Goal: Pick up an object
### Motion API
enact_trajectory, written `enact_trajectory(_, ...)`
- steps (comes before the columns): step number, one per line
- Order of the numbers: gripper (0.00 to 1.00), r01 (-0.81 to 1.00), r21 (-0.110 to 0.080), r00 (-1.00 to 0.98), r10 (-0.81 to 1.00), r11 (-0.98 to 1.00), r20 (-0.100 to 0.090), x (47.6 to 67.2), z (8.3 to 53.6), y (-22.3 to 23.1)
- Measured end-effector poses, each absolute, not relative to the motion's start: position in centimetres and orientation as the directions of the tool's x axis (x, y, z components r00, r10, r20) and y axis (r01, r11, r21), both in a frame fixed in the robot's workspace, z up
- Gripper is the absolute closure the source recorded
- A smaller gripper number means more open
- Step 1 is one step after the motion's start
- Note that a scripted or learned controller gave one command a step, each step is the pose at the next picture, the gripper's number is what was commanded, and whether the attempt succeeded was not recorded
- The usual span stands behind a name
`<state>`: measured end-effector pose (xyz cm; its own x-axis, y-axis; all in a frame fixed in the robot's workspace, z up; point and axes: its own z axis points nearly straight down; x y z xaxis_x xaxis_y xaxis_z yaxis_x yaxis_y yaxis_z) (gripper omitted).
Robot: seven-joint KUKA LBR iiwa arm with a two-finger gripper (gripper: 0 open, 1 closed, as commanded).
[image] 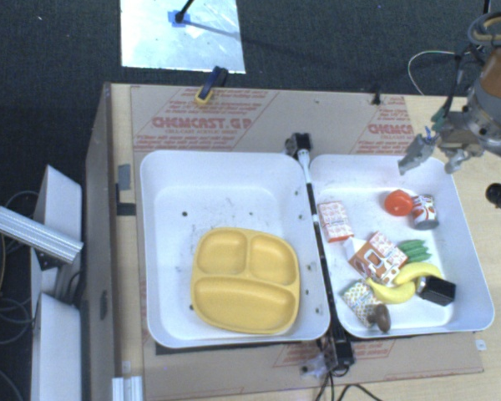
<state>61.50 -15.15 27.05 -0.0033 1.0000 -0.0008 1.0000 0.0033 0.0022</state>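
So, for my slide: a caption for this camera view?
Open gripper above the right bin of small items; yellow tray in the left bin.

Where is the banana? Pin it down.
The banana lies in the right bin, toward its near edge, between the red-and-white carton and the black block, just under the green object.

Jumbled objects (pixel 390 261) in right bin (pixel 468 224)
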Motion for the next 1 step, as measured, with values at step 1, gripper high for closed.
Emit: enact_trajectory(1,0.00,1.000,-0.001,-0.001,1.000,0.001,0.000,64.62,16.45,-17.12)
